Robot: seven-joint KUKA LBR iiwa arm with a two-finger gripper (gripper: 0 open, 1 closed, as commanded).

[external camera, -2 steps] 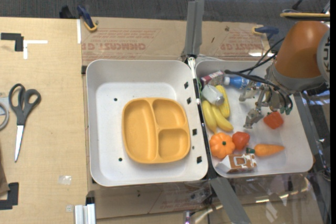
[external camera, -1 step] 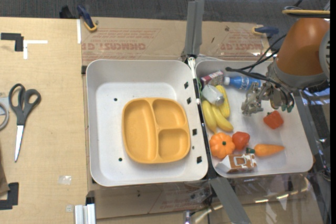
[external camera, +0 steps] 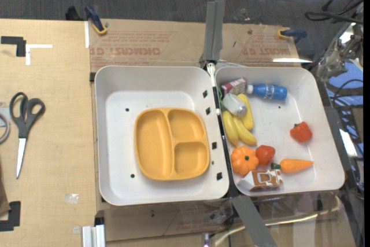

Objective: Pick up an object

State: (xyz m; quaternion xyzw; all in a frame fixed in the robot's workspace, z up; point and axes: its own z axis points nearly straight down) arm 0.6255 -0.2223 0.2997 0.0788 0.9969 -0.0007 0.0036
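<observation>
We see scissors (external camera: 24, 118) on the bench (external camera: 52, 72), well left of the left bin (external camera: 110, 142). That bin holds a yellow divided plate (external camera: 171, 143). In the right bin (external camera: 324, 124), bananas (external camera: 240, 124) lie along the left wall, a grey can (external camera: 233, 104) resting on them and a blue bottle (external camera: 270, 91) just beyond. Right of the bananas sits a red pepper (external camera: 300, 132); near the front wall are a small pumpkin (external camera: 243, 160), a tomato (external camera: 265, 154), a carrot (external camera: 296, 165) and a carton (external camera: 266, 179). We cannot tell the claw's state.
</observation>
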